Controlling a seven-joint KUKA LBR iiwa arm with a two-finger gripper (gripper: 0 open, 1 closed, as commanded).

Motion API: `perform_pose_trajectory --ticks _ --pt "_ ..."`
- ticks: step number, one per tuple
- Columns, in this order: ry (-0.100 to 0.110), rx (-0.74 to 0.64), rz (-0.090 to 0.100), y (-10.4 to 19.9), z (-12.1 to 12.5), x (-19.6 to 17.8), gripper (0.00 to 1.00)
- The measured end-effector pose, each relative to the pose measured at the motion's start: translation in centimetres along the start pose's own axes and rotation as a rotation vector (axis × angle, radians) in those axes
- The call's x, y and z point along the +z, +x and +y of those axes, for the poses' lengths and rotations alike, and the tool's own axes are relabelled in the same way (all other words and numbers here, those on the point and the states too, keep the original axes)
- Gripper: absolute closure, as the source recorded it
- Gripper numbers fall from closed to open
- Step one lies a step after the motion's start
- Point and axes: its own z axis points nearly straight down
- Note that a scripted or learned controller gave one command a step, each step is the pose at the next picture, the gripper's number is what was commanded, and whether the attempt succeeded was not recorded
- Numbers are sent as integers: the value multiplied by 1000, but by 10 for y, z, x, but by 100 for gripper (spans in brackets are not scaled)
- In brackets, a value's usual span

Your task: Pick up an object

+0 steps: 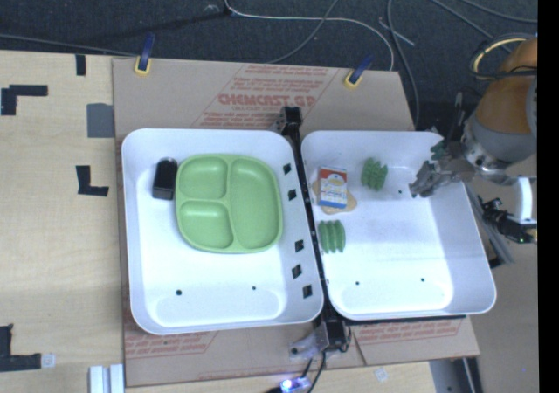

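Camera view, bench first: two white bins side by side on cardboard, left bin (140, 234) bearing a green tray (229, 203) with a black block (164, 179) touching its left rim. Right bin (437, 269) held three small things, all toward its left half: a card packet (333, 189) by the divider, a green piece (375, 174) just right of it, another green piece (332, 237) nearer, long axis running near to far. Gripper (425, 182) at the far right of that bin, low, nothing between its tips; spread too blurred to tell. Nearest candidate judged the far green piece, lying left of the gripper, apart. Bare floor between, room ample.
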Motion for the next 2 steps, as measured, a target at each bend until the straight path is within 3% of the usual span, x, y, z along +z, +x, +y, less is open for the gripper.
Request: perform_pose_trajectory --ticks 2 --pt "-5 1 1 8 0 -85 100"
